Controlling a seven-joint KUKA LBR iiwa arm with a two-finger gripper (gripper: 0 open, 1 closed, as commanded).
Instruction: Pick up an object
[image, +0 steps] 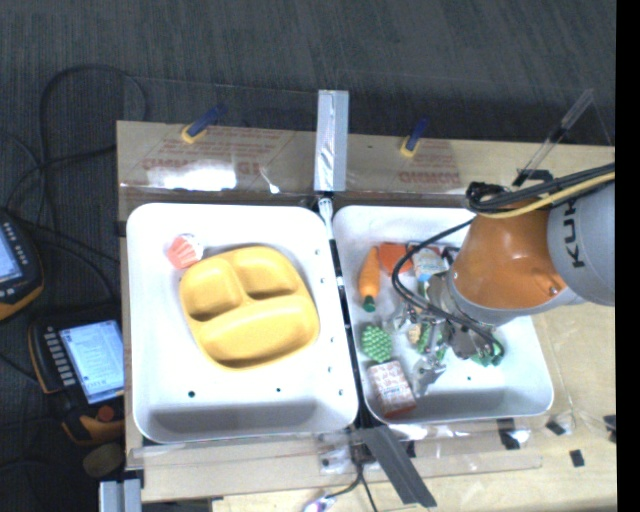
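My gripper hangs low in the right bin, under the orange wrist band, in the middle of the clutter. Just left of it lies a green studded piece. In front of that sits a pinkish ridged block. An orange carrot lies at the bin's back left. A small green item pokes out on the gripper's right. Wiring and the wrist hide whatever lies directly under the gripper.
The left bin holds a yellow divided tray and a small pink-red object at its back left corner. A metal divider separates the bins. Cables loop over the arm at the right bin's back.
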